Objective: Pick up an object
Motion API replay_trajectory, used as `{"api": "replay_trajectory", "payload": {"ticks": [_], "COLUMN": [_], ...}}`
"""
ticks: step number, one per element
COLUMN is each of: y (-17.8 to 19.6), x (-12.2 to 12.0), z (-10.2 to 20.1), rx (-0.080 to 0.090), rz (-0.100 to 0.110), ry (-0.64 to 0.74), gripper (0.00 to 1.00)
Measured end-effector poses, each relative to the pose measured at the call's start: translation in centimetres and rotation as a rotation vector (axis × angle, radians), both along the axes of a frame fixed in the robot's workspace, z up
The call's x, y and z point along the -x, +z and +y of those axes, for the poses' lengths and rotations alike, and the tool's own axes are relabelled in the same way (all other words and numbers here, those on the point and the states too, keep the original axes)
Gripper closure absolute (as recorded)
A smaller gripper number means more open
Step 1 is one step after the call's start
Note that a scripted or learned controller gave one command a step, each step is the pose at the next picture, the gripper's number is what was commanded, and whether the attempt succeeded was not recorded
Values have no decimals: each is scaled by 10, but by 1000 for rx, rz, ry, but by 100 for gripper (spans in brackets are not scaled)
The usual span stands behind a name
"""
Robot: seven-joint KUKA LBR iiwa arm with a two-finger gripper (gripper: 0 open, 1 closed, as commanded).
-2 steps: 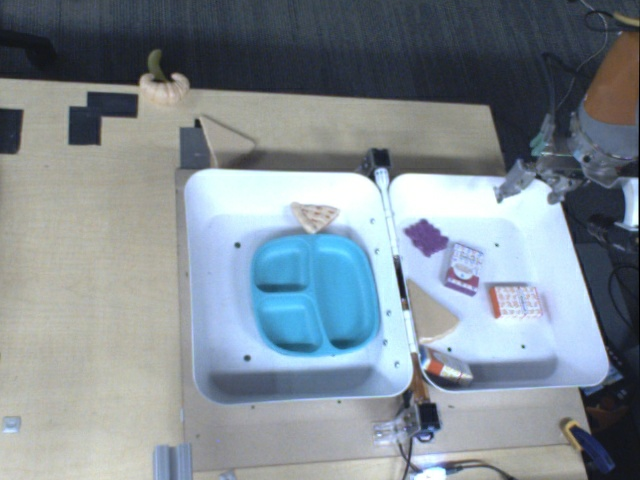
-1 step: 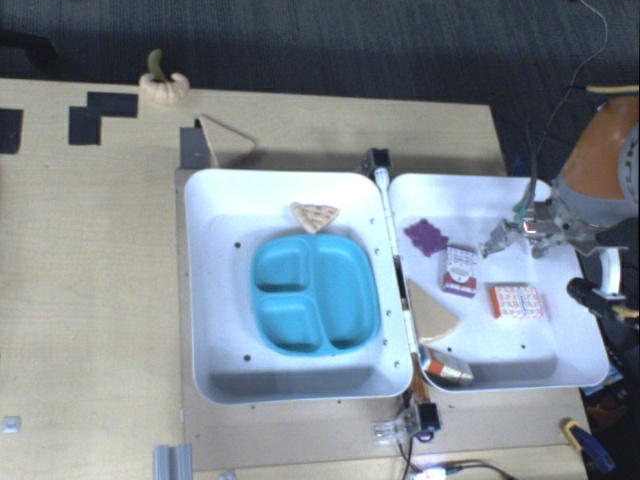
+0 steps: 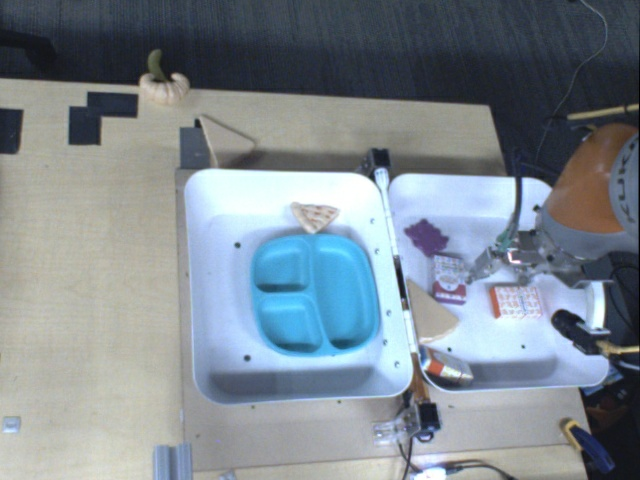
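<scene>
The grey arm [image 3: 600, 203] enters from the right, its orange band lying over the far right corner of the right bin [image 3: 480, 193], with the wrist angled down and leftward into that bin. The gripper [image 3: 500, 253] sits low over the bin floor, between the red-and-white carton [image 3: 449, 277] to its left and the red-patterned white packet [image 3: 517, 301] just to its right; whether it is released or clenched cannot be told, and nothing is visibly between its fingers. Right bin count: one purple piece [image 3: 427, 235] toward the far left, one carton, one packet, one tan wedge [image 3: 434, 319] at the near left, and one orange-and-silver item [image 3: 446, 370] in the near left corner. Left bin [image 3: 215, 268] count: one blue three-compartment tray [image 3: 315, 295] in the middle, and one tan triangular slice [image 3: 315, 216] touching the tray's far rim. On the bench beyond the bins lies one small cream gourd [image 3: 162, 86].
</scene>
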State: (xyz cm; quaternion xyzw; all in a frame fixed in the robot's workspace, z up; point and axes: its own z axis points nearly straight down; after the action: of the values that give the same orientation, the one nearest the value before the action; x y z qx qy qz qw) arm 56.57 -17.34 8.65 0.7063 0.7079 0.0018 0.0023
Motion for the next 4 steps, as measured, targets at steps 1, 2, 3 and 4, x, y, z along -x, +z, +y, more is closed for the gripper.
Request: {"api": "replay_trajectory", "payload": {"ticks": [1, 2, 3, 4], "y": [12, 22, 63, 89], "x": [-2, -24, -50, -100], "z": [0, -33, -32, -32], "rx": [1, 1, 0, 1], "rz": [-6, 1, 1, 0], "ry": [1, 0, 3, 4], "gripper": [100, 100, 100, 100]}}
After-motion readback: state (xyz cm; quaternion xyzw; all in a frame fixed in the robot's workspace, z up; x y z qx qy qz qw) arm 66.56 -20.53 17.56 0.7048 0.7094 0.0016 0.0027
